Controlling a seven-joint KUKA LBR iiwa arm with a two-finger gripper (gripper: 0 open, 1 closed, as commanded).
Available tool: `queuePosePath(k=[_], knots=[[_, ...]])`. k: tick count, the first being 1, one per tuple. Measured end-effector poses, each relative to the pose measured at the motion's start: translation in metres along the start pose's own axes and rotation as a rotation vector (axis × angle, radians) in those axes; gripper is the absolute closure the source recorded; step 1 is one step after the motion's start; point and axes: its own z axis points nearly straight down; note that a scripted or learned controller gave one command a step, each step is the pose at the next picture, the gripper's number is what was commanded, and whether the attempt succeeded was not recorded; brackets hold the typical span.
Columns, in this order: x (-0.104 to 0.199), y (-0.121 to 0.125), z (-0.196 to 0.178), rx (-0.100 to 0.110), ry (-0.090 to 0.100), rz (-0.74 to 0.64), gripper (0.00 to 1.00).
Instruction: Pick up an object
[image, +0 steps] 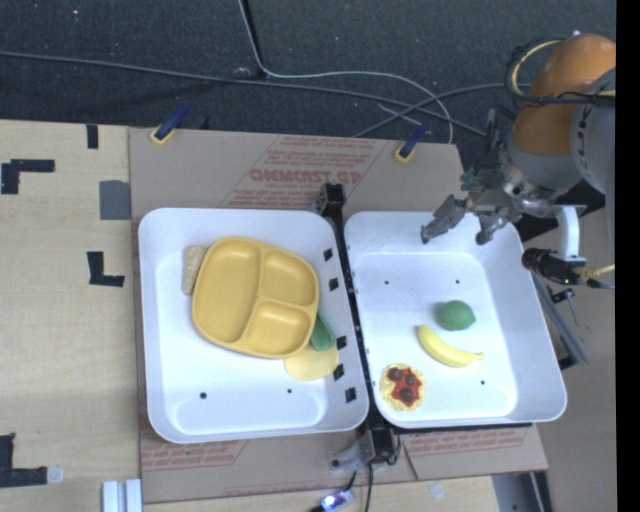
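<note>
While the gripper (458, 228) hangs with jaws spread and nothing between them over the right bin's (530, 400) far edge, the banana (447, 347) lies near that bin's middle. Long axis runs upper-left to lower-right, stem pointing right; green ball (456, 315) just beyond it, pizza toy (403, 386) nearer, to its left.

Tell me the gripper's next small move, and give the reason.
Probably move down and toward the green ball. The gripper hangs open over the right bin's far edge with nothing between its fingers, and the ball is the nearest object, lying apart from the banana.
</note>
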Motion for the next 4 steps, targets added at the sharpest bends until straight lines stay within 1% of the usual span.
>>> queuePosePath(k=[1, 2, 3, 4], knots=[[0.001, 0.002, -0.009, -0.014, -0.002, -0.003, 0.0], [-0.003, -0.003, 0.036, -0.011, -0.003, -0.003, 0.0], [0.005, 0.003, 0.095, -0.01, -0.003, -0.004, 0.0], [0.005, 0.004, 0.129, -0.014, -0.004, -0.005, 0.0]])
